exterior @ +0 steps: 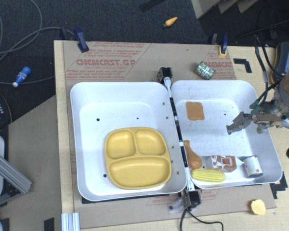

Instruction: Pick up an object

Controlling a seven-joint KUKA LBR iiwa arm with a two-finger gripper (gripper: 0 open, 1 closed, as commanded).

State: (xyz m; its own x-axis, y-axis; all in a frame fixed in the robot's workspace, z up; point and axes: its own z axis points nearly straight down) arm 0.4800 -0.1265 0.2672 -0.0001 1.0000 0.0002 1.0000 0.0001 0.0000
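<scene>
My gripper [237, 124] hangs over the right part of the right bin [241, 93], pointing left, above bare bin floor. A brown toast slice [195, 111] lies to its left at the bin's back. Along the front wall of that bin lie a brown drumstick [192, 156], a yellow corn cob [208, 176], a brown and white packet [224, 163] and a silver can [252, 166]. The can is just below and in front of the gripper. The gripper touches none of these things.
The left bin [86, 105] bears a yellow divided plate [137, 157]. On the bench outside the bins sit a green can [205, 70] at the back and a yellow lump [257, 206] at the front right. Cables run beside the arm at right.
</scene>
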